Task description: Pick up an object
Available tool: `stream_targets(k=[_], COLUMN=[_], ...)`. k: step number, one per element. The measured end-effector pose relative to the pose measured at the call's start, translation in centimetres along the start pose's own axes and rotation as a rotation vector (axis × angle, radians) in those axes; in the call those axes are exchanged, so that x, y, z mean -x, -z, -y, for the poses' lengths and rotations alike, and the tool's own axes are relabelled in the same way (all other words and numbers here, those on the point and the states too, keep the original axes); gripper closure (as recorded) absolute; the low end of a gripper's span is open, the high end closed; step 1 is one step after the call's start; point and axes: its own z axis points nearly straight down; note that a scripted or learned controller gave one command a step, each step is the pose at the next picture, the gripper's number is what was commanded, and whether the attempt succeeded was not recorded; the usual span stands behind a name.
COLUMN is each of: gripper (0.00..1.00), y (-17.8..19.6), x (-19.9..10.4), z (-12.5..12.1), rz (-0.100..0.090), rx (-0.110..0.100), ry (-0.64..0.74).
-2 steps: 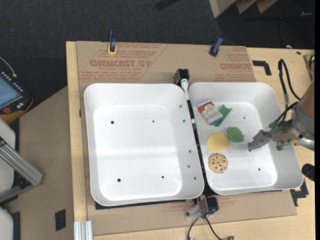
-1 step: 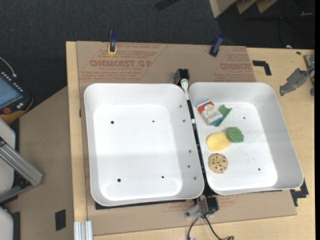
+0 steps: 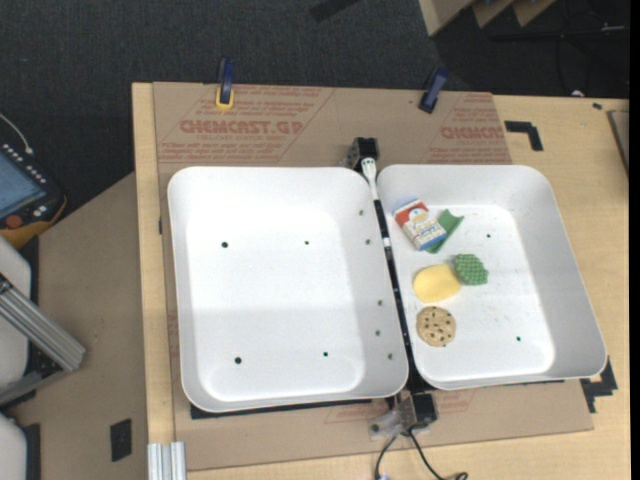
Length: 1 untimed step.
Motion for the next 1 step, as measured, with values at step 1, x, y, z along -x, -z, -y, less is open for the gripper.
stream_targets(k=[1], gripper=[1.0], y=[0.4], x=[-0.17], z=[-0.27], rz=[-0.002], rx=[-0.006], ry=[0.004])
